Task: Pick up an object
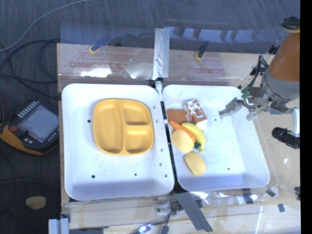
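**Ana:** Foods first, nearest the camera: a pale yellow potato-shaped piece lies at about 7 o'clock in the right bin.

**Ben:** And above it?

**Ana:** A round yellow fruit, maybe a lemon, just beside the bin's left wall. A banana curves along its 3 o'clock side, touching it, and an orange carrot slants between the 2 of them.

**Ben:** Further back?

**Ana:** A brown block at roughly 10 o'clock in that bin, with a small brown-and-white carton leaning against its right side. All 6 pieces crowd the bin's left half.

**Ben:** What about the left bin?

**Ana:** It holds a yellow tray with 3 compartments, lying flat near its middle.

**Ben:** Where is the gripper?

**Ana:** At about 2 o'clock over the right bin, pointing left toward the foods and well apart from them. How wide its fingers stand I cannot tell, and nothing shows between them. The grey arm with its orange band comes in from 3 o'clock.

**Ben:** Anything beyond the bins?

**Ana:** A handheld control pendant on the dark carpet at 9 o'clock, and 2 yellow-and-blue clamps on the bench's far edge toward 12 o'clock.
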Robot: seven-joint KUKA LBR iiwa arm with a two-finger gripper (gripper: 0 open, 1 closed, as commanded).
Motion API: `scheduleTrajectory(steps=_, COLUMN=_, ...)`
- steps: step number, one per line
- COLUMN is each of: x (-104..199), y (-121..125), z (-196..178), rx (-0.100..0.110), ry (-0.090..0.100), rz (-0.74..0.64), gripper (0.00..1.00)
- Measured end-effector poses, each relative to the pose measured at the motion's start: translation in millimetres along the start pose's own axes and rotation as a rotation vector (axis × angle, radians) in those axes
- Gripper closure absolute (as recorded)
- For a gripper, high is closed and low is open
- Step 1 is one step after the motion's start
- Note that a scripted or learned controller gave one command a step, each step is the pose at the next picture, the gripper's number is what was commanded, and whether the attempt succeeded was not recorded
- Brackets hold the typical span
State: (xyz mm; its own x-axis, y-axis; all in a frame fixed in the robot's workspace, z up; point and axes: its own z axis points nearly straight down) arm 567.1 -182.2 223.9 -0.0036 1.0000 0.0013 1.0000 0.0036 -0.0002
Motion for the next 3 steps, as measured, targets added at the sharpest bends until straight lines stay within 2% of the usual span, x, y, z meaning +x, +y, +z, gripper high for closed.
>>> scheduleTrajectory(steps=1, x=68, y=37, z=71, rx=0.000, ry=0.000, rz=-0.130, gripper=0.00)
scheduleTrajectory(steps=2, x=63, y=9, z=134, rx=-0.015, ry=-0.007, rz=-0.259, gripper=0.00)
scheduleTrajectory(steps=3, x=20, y=4, z=134, rx=-0.012, ry=-0.008, rz=-0.407, gripper=0.00)
